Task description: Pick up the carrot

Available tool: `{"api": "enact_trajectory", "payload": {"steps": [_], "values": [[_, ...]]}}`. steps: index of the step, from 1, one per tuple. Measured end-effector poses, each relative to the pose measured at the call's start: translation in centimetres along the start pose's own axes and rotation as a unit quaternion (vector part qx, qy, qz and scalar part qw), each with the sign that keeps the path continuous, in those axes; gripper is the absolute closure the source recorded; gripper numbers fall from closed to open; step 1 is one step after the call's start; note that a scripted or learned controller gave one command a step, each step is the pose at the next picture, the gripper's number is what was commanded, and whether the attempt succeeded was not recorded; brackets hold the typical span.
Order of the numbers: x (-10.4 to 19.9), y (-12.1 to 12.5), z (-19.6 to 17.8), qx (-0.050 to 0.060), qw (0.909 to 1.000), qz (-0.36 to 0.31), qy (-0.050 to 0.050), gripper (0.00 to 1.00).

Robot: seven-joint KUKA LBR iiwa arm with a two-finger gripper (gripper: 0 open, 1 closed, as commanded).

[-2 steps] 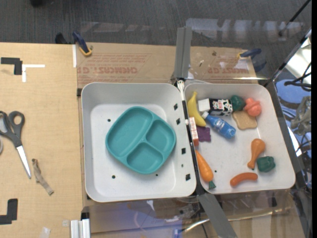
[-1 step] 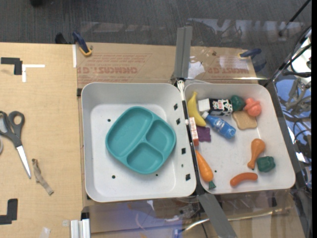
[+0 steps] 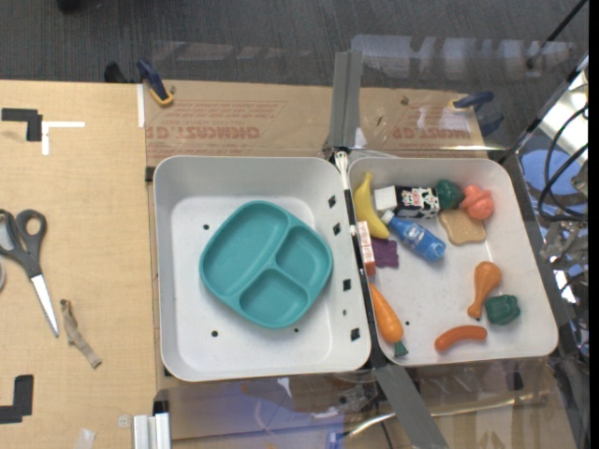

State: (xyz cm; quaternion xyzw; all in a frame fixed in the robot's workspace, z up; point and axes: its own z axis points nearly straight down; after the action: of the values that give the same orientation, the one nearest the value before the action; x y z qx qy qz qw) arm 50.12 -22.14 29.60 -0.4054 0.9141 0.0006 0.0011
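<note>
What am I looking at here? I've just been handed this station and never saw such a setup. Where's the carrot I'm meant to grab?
One fixed camera looks down at a slant on a bench with two shallow white bins. The left bin holds a teal divided plate. The right bin holds toy food: the carrot lies along its left wall, green tip nearest you, with a yellow banana above it, a blue bottle, a chicken drumstick and a sausage. Scissors lie on the bench at far left. Nothing is held.
</note>
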Motion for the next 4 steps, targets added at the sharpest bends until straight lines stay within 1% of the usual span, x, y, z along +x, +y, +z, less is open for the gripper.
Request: {"api": "enact_trajectory", "payload": {"steps": [1, 2, 3, 4], "values": [[-1.3, -1.4, -6.2, 0.001, 0.9925, -0.122, -0.001, 1.0], [1.2, 1.3, 0.5, -0.001, 0.9717, -0.236, 0.0, 1.0], [0.3, 0.4, -3.7, 0.0, 0.9404, -0.34, -0.001, 1.0], [-4.1, -4.5, -6.3, 0.0, 0.8624, -0.506, -0.001, 1.0]]}}
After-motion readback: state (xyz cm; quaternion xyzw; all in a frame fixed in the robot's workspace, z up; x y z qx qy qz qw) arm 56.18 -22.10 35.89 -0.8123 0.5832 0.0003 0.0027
